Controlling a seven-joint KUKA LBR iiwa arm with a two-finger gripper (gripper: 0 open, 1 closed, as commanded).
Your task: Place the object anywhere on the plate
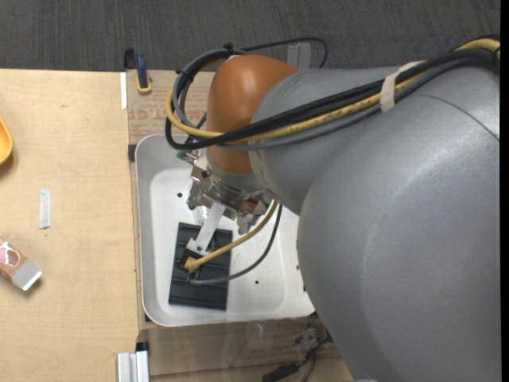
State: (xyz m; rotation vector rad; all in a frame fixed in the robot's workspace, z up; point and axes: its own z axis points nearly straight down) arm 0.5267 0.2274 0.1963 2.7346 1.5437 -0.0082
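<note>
the grey arm (382,173) reached in from the right and covered most of the view. its orange band (238,106) was bent over the white bin (148,237), and the gripper (210,207) pointed down low inside it, toward the bin's left half. whether the gripper was open, closed or clamped on anything could not be told, since the wrist and its cables hid the tips. the arm also hid the right part of this bin and everything beyond it, so where the object and the plate lay could not be told. outside the bin, on the wooden tabletop (71,150) to the left, lay a small pale strip (44,209), a red and white packet (17,266) near the edge, and a piece of something orange (3,143) cut off by the frame. a blue clamp (140,68) stood at the table's far corner. none of these looked to be part of the job. with the object hidden, its weight, stiffness and slipperiness could only be guessed. a sensible hold would likely be across its narrowest part near the middle, squeezed gently in case it was soft or brittle.
</note>
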